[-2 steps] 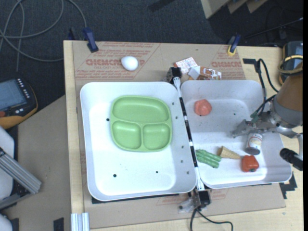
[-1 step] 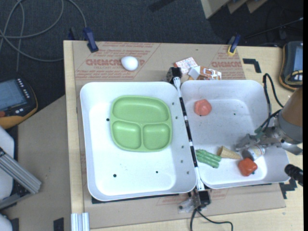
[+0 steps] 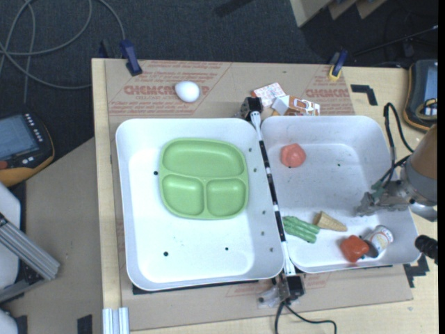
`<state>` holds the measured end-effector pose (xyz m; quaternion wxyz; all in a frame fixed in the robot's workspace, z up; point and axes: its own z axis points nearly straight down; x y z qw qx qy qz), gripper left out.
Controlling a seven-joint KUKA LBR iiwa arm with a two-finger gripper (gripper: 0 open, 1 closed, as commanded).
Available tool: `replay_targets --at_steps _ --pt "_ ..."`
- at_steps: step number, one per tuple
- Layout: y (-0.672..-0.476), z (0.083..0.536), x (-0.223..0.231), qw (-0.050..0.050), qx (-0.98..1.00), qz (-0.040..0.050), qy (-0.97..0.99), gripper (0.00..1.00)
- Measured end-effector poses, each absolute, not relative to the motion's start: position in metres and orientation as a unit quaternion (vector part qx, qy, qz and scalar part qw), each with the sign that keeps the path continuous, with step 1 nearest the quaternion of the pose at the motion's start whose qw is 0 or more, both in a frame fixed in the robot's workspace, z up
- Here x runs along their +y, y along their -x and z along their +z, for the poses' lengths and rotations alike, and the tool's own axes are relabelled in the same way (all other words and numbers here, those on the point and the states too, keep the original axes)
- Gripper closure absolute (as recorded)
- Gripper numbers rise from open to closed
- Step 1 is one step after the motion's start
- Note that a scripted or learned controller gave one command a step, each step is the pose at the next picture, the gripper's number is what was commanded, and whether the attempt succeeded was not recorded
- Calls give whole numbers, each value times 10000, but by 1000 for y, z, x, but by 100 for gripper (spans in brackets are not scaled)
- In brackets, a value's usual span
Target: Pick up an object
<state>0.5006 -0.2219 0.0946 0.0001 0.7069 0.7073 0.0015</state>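
Gripper (image 3: 372, 202) over right bin (image 3: 327, 129) — cone (image 3: 331, 221), can (image 3: 381, 238) near.

Robotics lab bench; cardboard sheet (image 3: 229, 82) clamped down with blue clips (image 3: 129, 56) far from the gripper (image 3: 375, 202); loose cables (image 3: 49, 19) on dark carpet beyond; handheld control pendant (image 3: 21, 141) at the opposite side.

The arm came in from the right edge of the view, only its grey wrist end visible there. The gripper (image 3: 370, 202) sat low at the right side, pointing left, its two thin dark fingers (image 3: 364, 208) angled downward and leftward with a small gap between their tips, nothing between them.
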Motion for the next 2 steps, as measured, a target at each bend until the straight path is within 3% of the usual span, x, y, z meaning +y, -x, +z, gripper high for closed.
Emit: replay_targets --at_steps 1,2 --pt "-530 182 -171 8 7077 7 -7065 100" --pt "-529 181 -172 4 7074 2 -7068 0"
